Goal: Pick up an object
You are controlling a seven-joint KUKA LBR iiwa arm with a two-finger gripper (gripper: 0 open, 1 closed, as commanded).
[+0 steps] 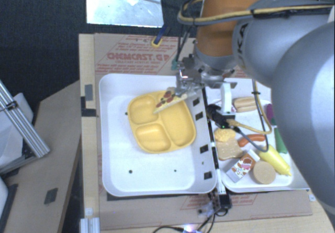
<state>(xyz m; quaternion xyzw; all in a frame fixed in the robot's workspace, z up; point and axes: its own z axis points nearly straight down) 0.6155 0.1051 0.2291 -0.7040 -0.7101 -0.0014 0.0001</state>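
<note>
A yellow divided plate [159, 124] lies in the left white bin [118, 174]. Over the plate's far right compartment a toy pizza slice [168, 101] hangs tilted, its upper end meeting the tips of my gripper [183, 89]. The gripper points down from the orange-banded wrist above the bin's far right part, and its fingers look shut on that end of the slice. The slice's lower tip is close above the plate; I cannot tell whether it touches.
The right bin [261, 185] holds several toy foods: a hot dog bun [244, 103], a bread slice [229, 149], a yellow banana-like piece [276, 160], a round tan disc [264, 173] and a small carton [241, 168]. A black-clipped divider [207, 137] separates the bins.
</note>
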